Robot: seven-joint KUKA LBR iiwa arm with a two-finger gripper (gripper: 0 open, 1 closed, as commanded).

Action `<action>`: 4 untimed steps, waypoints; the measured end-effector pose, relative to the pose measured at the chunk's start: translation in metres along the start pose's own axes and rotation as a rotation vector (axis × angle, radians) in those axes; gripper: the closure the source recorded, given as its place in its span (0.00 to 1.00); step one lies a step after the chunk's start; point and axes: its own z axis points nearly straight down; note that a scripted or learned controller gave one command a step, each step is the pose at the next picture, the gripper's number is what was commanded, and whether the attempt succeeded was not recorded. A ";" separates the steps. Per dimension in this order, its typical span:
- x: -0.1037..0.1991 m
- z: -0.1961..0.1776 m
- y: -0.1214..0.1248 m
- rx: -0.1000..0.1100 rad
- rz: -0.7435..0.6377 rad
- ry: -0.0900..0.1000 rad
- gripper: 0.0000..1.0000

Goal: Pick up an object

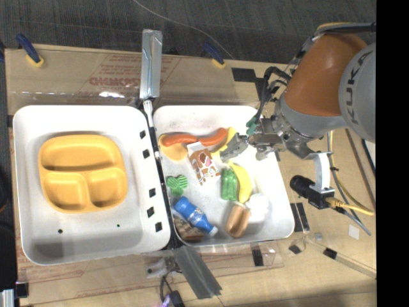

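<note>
The left bin point(25, 229) holds one thing: a yellow divided tray point(82, 171) lying flat, filling its upper middle, with bare white floor below it toward 6 o'clock.

The right bin point(281, 203) is crowded. An orange hot dog toy point(192, 137) lies across the top, from 9 toward 3 o'clock. Just below it sits a small printed carton point(204, 164), tilted. At 3 o'clock of the carton a yellow banana point(243, 179) curves downward, touching a green pepper-like piece point(229, 185) on its 9 o'clock side. A small green ridged piece point(177, 184) lies near the bin's left wall. Toward 6 o'clock lie a blue bottle point(193, 214), a brown bun-like piece point(237, 220) and a dark packet point(185, 230) at the bottom edge; a white lump point(258, 204) rests near the right wall.

Open floor in this bin is mainly a strip along the top wall at 12 o'clock.

The arm point(326, 75) comes in from 3 o'clock, its wrist over the bin's right rim. The gripper point(235, 144) points toward 9 o'clock near the hot dog's right end; I cannot tell how the jaws stand.
</note>
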 end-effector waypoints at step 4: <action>-0.061 0.166 -0.001 -0.003 -0.084 0.000 1.00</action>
